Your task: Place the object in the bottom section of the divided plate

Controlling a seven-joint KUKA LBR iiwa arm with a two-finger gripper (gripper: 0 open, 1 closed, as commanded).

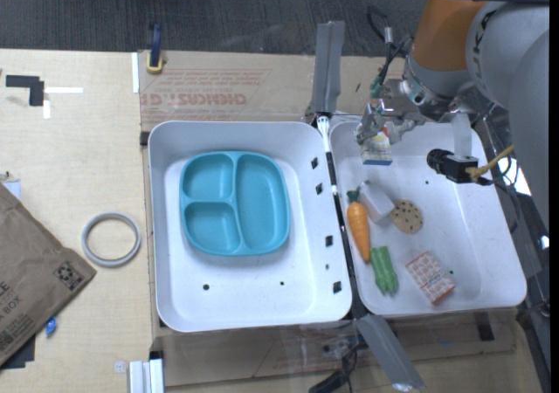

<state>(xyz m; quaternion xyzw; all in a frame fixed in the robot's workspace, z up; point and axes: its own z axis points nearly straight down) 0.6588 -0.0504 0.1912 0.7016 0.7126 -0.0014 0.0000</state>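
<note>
Camera view: the pincer (377, 131) hangs at the right bin's (489, 295) far edge, its opening impossible to tell. Carrot (357, 225) and cookie (406, 217) lie nearer the camera; the plate (234, 203) is leftward. A blind descent could miss them.

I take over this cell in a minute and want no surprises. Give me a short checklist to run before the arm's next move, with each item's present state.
1. Divided plate sits flat in the left bin, compartments bare: ok.
2. Pickable items lie in the right bin: carrot, green vegetable, cookie, red packet, each lying apart enough to single out: ok.
3. Gripper is over the right bin's far corner, above the items rather than the plate: ok.
4. Something held between the fingers: cannot tell; the wrist and cables clutter that spot.
5. Which item is meant for the bottom section: cannot tell.
</note>
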